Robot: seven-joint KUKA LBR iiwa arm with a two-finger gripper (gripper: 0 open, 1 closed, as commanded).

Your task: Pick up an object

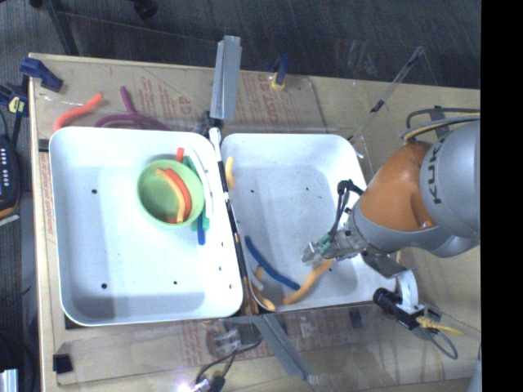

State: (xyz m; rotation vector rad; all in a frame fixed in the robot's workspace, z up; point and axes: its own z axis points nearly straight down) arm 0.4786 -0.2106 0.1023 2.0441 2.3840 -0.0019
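My gripper point(320, 253) touches the orange strip point(309, 282) in the right bin point(278, 149); how far open, I cannot tell. The left bin point(98, 219) holds a green bowl point(163, 194).

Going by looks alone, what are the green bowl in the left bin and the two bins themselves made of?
The green bowl looks like moulded plastic: flat, uniform lime colour, soft sheen, smooth thick rim. The left bin and the right bin also look like plastic, matte white with rounded moulded corners and small dark holes in the floors; coated metal cannot be ruled out from this view.
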